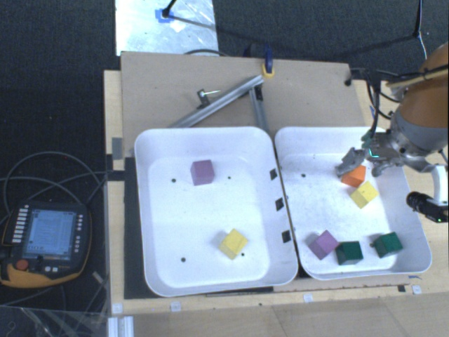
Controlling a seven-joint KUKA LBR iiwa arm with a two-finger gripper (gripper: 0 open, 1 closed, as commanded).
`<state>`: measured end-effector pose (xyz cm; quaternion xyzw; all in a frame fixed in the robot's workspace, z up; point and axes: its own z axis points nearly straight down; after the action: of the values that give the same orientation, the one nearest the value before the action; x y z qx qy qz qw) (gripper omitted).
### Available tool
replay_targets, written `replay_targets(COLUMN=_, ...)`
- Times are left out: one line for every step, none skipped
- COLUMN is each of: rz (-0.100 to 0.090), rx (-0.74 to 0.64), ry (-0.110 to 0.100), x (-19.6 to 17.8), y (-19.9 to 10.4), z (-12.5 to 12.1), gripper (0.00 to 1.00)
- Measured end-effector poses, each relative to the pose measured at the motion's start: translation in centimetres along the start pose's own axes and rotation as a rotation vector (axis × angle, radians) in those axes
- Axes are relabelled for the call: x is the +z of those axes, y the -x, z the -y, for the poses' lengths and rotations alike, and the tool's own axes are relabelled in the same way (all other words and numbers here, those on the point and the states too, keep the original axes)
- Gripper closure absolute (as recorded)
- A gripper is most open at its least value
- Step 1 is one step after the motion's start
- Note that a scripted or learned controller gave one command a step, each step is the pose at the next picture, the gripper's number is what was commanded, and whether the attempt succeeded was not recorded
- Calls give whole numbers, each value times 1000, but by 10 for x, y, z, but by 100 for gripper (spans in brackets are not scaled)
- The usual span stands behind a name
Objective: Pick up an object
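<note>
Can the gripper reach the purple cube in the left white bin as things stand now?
Probably yes. The purple cube sits alone on the floor of the left white bin, open from above, with the yellow cube well apart. The gripper is over the right white bin, so the arm must cross over.

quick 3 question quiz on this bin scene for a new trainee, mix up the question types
1. True or false: the left white bin holds two cubes.
2. Which cube lies nearest the gripper? A) small orange cube B) dark green cube C) purple cube
3. Fill in: the right white bin holds ___ cubes.

Key
1. True: the purple cube and a yellow cube.
2. A.
3. Five: orange, pale yellow cube, light purple cube, dark green, and a second green cube.
</note>
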<state>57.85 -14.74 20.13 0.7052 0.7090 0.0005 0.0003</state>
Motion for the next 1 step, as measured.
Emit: replay_targets(rz=0, rx=1, ry=0, x=0, y=0, z=0, gripper=0)
